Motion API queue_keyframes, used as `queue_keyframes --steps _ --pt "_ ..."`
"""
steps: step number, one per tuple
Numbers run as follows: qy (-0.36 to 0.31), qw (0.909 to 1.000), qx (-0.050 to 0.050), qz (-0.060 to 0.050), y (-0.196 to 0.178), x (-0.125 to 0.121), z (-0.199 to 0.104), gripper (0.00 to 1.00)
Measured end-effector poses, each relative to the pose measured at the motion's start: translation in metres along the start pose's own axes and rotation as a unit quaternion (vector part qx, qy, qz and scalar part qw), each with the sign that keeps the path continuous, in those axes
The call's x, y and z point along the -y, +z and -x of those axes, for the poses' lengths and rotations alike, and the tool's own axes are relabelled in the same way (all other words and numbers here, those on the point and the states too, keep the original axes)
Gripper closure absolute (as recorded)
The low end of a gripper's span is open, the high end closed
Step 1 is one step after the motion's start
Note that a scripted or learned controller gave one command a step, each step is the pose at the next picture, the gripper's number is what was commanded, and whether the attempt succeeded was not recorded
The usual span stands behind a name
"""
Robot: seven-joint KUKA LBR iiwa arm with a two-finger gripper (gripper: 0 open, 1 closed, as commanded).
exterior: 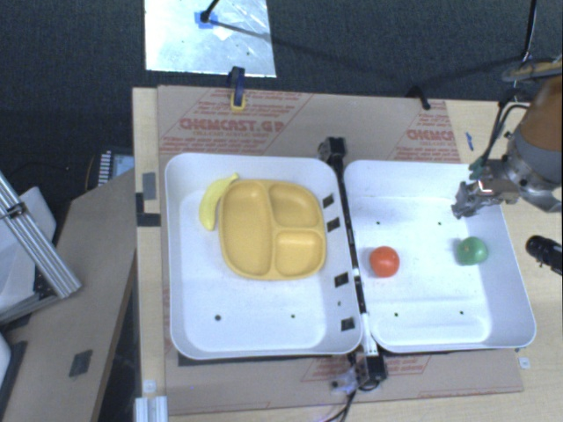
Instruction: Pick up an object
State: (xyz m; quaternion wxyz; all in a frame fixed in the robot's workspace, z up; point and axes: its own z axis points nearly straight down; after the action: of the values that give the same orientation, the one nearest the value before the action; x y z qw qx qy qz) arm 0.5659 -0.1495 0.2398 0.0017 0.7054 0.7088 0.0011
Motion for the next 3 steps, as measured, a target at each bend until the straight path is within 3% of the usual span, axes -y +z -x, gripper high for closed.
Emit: queue_keyframes --steps 1,3 --pt "-0.002 1.0000 -0.001 -0.001 -0.007 -0.004 -0.056 1.00" --pt "-0.002 1.0000 -0.001 -0.002 0.016 -0.003 -0.165 1.00"
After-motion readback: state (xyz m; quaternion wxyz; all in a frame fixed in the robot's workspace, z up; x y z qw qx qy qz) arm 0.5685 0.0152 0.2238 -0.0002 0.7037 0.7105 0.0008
